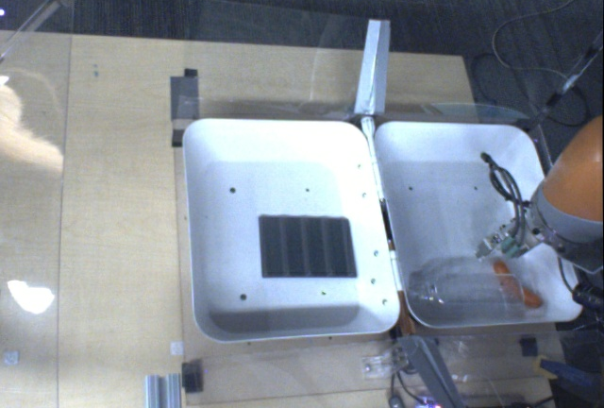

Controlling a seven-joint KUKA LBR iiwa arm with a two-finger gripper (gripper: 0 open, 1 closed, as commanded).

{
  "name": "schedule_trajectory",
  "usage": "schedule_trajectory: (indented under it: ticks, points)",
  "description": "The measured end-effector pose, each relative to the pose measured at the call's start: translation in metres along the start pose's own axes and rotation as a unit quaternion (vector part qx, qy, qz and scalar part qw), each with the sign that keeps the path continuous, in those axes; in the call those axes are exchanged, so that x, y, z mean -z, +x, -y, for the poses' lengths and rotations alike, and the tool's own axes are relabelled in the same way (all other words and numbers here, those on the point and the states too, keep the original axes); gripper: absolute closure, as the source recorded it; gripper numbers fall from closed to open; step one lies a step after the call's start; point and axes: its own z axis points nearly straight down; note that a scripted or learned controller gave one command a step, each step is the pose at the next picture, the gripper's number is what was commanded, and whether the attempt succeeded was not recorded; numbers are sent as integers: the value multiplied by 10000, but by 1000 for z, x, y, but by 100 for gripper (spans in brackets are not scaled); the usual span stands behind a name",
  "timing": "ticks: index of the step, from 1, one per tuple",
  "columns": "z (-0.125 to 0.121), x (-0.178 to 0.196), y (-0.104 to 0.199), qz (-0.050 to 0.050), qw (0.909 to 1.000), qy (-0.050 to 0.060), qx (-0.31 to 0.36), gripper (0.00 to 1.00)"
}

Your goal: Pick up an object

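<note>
A dark grey ridged rectangular pad [307,246] lies flat in the middle of the left bin [217,208]. In the right bin [425,170], a clear plastic container [461,287] lies on its side along the near wall. Beside it to the right sits a small orange item [517,289]. My gripper [502,244] hangs low over the right bin's right side, just above and behind the orange item. The arm's orange band [578,178] rises behind it at the right edge. Black cables [500,178] loop off the wrist.
A metal divider post [374,66] stands at the back between the two bins. Clear acrylic panels [264,47] stand behind the bins and at the left of the bench. Small black brackets [187,94] sit at the left bin's corners.
</note>
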Motion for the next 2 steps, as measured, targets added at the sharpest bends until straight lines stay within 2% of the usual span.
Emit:
schedule_trajectory:
  ticks: [1,2]
  points:
    - [0,0,0,-1,10000,1,-2,0]
    - [-7,33,14,-67,9995,65,302,0]
